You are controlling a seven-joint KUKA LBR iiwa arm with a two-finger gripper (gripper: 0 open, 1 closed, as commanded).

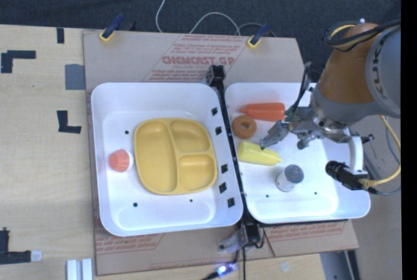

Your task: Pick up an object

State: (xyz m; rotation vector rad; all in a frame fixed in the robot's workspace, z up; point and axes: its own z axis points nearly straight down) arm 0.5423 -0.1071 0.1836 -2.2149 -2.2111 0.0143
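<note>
Starting at the left bin (104, 142), we see a small orange-red piece (118, 160) lying beside a yellow divided plate (174, 155), both well away from the arm and probably not its concern for now. In the right bin (326, 207) lie a toy carrot (262, 111), a brown ring-shaped doughnut (245, 126), a yellow corn-like piece (258, 154) and a small grey capped object (288, 177), loosely clustered, so any could be the pick. The gripper (273, 137) hangs just above the yellow piece, which we judge the likeliest target. Its fingers are dark and foreshortened; we cannot tell whether they are spread or together.
</note>
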